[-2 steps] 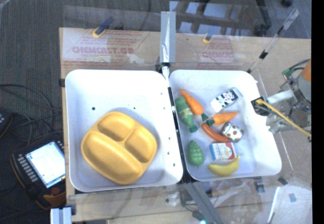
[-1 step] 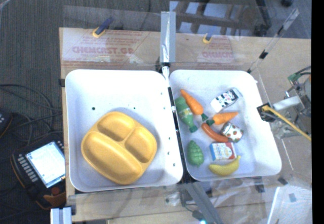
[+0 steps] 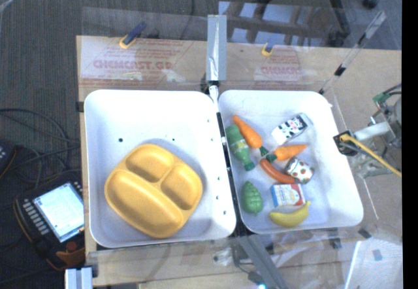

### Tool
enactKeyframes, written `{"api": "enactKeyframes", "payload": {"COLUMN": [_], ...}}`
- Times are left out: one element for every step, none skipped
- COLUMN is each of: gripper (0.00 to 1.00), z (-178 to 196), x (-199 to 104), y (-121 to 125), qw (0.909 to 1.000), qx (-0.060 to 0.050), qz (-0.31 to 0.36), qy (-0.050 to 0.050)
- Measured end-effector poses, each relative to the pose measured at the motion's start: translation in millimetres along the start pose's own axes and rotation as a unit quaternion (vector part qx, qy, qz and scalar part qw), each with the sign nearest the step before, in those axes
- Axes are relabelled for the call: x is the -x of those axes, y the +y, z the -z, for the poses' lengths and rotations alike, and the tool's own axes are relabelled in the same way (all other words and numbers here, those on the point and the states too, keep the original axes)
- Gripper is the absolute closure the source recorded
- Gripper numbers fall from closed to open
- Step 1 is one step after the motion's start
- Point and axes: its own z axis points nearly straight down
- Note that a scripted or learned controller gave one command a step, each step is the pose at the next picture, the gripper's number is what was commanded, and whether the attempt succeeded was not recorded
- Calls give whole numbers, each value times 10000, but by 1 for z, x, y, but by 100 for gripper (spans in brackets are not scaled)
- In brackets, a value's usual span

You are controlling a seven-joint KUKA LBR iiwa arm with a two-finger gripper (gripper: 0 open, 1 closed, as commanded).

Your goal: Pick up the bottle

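The bottle (image 3: 239, 146) is green with a paler label band and lies on its side in the right bin (image 3: 330, 118). It rests close to that bin's left wall, with its length running from back to front. An orange carrot (image 3: 247, 131) lies just to its right, almost touching it.
The right bin also holds a milk carton (image 3: 291, 128), a second carrot (image 3: 288, 151), a red chili (image 3: 277, 173), a spotted ball (image 3: 300, 170), a green vegetable (image 3: 252, 197), a juice box (image 3: 287, 195) and a banana (image 3: 290, 216). A yellow divided tray (image 3: 153, 188) sits in the left bin (image 3: 117, 111).
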Motion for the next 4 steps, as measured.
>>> {"api": "enactKeyframes", "payload": {"gripper": [100, 100, 100, 100], "z": [-21, -9, -7, 1], "x": [0, 0, 0, 0], "y": [1, 1, 1, 0], "qw": [10000, 10000, 10000, 10000], "qx": [17, 16, 16, 1], "qz": [-5, -4, -5, 1], "qy": [14, 24, 24, 2]}}
